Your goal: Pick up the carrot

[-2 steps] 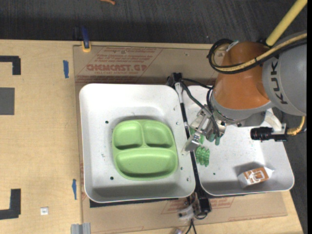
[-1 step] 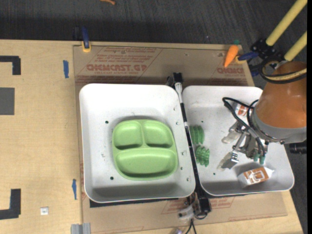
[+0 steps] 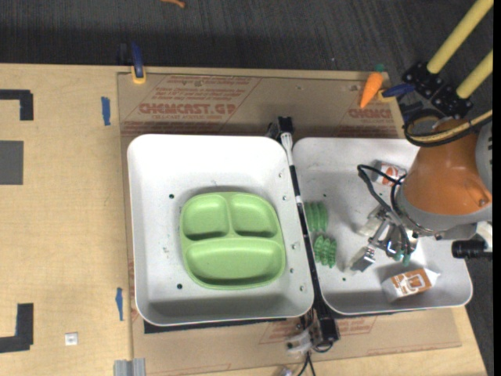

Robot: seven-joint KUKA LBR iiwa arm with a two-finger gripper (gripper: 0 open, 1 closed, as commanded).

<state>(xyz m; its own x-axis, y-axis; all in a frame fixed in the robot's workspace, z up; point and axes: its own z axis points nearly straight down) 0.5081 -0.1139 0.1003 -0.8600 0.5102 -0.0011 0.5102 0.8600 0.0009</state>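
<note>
Carrot [image 3: 370, 89] lies on the counter [image 3: 63, 210] behind the right bin [image 3: 337, 151], outside it, while the claw [image 3: 374, 245], fingers apart and empty, hangs low inside that bin, well apart from it.

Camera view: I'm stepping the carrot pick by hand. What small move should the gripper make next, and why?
Probably lift a little and ease back right. The gripper sits low in the right bin between green pieces and an orange-and-white packet; an orange bit lies half hidden by the arm, possibly the carrot.
</note>
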